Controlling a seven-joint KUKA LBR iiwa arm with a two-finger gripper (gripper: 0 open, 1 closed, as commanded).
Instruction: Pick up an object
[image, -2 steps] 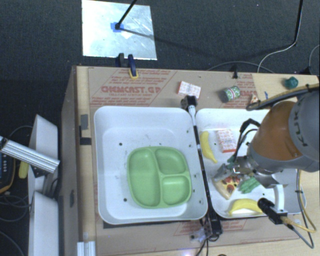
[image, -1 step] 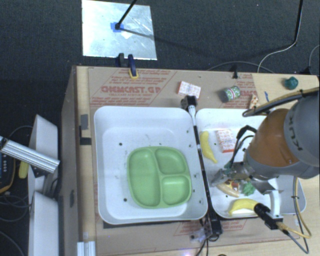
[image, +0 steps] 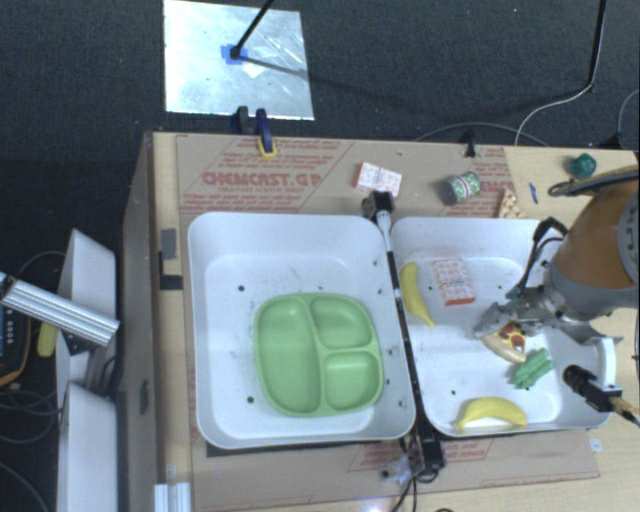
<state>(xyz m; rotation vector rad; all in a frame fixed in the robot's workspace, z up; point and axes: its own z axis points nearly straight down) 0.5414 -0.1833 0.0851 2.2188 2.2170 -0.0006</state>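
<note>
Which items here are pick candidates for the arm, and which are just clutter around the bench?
Pick candidates, right bin: two bananas, pizza slice, green toy, small packet. The gripper is beside the pizza slice.

Lying about: divided green plate in left bin; small can; card.

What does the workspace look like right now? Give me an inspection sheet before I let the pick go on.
Surface: cardboard-covered bench bearing a left bin and a right bin, side by side.
Job's things: in the right bin, a banana by the left wall, a second banana near the front, a white card with red print, a pizza slice toy, a green toy. In the left bin, a green divided plate.
Clutter: small can, paper tag, blue clamp on the bench.
Tool: tool low over the pizza slice toy; grasp not confirmed.
Cables: grey cable trailing at the back right.
Surroundings: dark carpet, shiny sheet behind.
</note>
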